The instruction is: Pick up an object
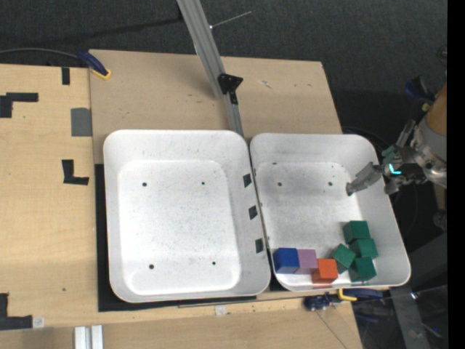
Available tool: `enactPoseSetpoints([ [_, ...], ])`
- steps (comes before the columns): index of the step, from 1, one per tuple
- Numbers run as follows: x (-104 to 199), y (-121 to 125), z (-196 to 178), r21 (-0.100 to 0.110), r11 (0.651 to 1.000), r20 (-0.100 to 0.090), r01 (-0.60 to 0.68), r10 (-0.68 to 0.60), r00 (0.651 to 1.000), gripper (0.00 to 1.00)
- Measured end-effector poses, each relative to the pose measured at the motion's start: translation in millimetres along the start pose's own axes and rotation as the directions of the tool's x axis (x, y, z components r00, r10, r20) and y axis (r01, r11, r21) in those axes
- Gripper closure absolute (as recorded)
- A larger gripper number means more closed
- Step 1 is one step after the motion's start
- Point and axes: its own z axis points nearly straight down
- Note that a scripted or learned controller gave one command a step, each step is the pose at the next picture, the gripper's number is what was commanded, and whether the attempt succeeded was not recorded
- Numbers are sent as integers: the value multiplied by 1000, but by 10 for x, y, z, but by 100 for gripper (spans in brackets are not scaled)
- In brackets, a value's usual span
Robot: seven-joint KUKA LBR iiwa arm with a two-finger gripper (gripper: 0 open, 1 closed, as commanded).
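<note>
Nearest the camera, below the claw [361, 182], blocks cluster in the right bin's [305, 151] front corner: blue block [286, 259], purple block [307, 259], orange block [327, 270], green blocks [360, 249], with no common axis. Claw hangs above them over the bin's right side, touching nothing; grip state cannot be told. Left bin [178, 140] lies beyond.

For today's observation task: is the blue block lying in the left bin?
No, the blue block lies in the right bin, beside the purple block.
</note>
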Motion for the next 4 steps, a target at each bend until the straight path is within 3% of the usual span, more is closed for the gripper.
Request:
enactPoseSetpoints([
  [1,1,8,-21,-4,1000,1,2,-2,1000,0],
  [3,90,-10,1258,2,1000,-1,1,-1,1000,0],
  [4,99,3,1669,-8,1000,3,2,-2,1000,0],
])
